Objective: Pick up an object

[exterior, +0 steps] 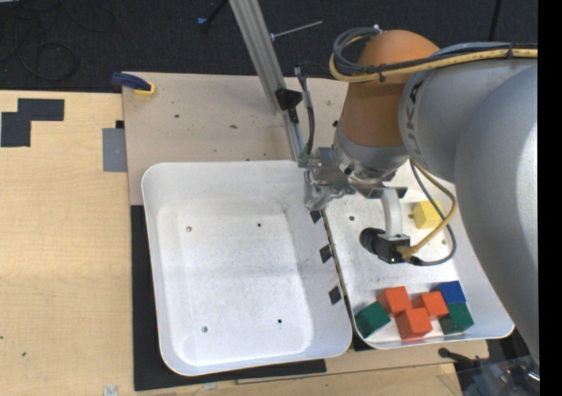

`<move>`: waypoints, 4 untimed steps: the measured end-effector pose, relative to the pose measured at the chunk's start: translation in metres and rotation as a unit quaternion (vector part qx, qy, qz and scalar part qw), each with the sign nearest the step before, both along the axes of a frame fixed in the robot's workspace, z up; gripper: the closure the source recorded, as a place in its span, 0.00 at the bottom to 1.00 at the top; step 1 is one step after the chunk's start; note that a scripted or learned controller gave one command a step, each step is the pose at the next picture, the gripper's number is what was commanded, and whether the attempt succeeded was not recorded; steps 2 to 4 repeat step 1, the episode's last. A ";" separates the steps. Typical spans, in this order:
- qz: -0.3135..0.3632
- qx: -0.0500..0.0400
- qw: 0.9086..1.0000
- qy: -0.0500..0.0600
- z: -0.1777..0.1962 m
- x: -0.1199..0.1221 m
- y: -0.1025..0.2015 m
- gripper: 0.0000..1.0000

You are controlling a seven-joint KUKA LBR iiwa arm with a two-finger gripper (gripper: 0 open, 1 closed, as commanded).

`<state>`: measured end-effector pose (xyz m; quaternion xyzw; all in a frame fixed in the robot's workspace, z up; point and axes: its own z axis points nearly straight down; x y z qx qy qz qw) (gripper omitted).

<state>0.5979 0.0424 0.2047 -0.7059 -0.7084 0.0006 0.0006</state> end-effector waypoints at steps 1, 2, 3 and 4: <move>0.000 0.001 1.000 0.000 0.005 0.021 0.037 1.00; 0.000 0.001 1.000 0.000 0.005 0.021 0.037 1.00; 0.000 0.001 1.000 0.000 0.005 0.021 0.037 1.00; 0.000 0.001 1.000 0.000 0.005 0.021 0.037 1.00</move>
